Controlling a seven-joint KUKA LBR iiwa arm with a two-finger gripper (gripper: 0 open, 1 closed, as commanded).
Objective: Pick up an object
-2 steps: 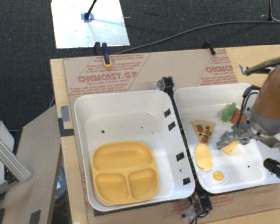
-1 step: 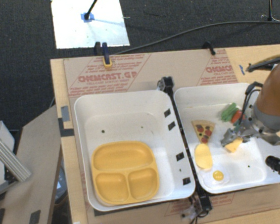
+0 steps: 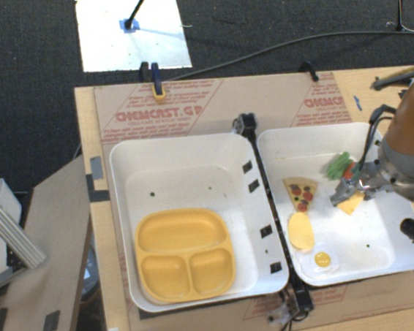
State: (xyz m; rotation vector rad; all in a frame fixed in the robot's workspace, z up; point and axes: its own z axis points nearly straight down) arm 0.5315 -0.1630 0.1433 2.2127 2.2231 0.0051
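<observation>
Cheese wedge [image 3: 351, 204] — under tool [image 3: 346, 192] | arm reaches from right, wrist low | grip state: cannot tell

Bins [image 3: 191, 155]: smooth white plastic, slight sheen. Tray [image 3: 185, 255]: matt yellow plastic. Bench [image 3: 273, 95]: brown printed cardboard-like sheet. Floor [image 3: 20, 70]: dark, rough carpet-like surface.

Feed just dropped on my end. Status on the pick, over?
Gripper low in right bin, at yellow wedge by green piece. No hold confirmed. Pizza slice and yellow oval close alongside.
</observation>
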